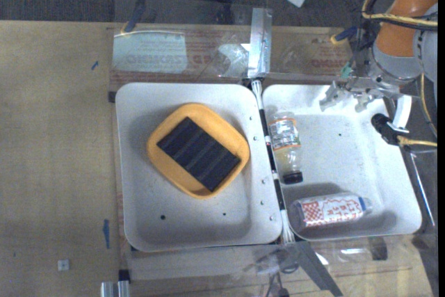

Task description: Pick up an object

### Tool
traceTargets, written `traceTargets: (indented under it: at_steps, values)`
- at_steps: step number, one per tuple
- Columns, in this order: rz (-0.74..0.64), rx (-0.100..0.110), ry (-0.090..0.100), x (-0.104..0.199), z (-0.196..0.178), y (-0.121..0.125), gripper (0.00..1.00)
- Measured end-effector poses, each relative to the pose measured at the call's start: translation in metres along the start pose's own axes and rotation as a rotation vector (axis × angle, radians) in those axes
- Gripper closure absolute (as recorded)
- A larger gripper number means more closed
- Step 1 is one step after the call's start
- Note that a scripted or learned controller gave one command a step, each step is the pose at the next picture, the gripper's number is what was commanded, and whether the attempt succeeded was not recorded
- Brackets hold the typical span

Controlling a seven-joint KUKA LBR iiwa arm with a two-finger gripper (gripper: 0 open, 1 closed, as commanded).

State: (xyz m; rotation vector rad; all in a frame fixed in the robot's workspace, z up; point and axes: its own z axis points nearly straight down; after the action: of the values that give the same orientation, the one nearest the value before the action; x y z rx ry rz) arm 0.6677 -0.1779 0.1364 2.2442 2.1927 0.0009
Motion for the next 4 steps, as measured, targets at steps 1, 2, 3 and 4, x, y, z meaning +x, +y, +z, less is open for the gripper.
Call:
traceTargets:
  at_steps: [1,2,3,4]
  values:
    - [-0.019,-0.003,-0.006,0.065,0.041,-0.028,0.00]
    - [-0.028,0.000,0.000,0.032,0.028,-0.001,0.00]
    - [-0.083,-0.001,0.000,-0.006,-0.049,-0.015,0.00]
    - [-0.194,-0.001,0.001,0.069,0.049,-0.001,0.00]
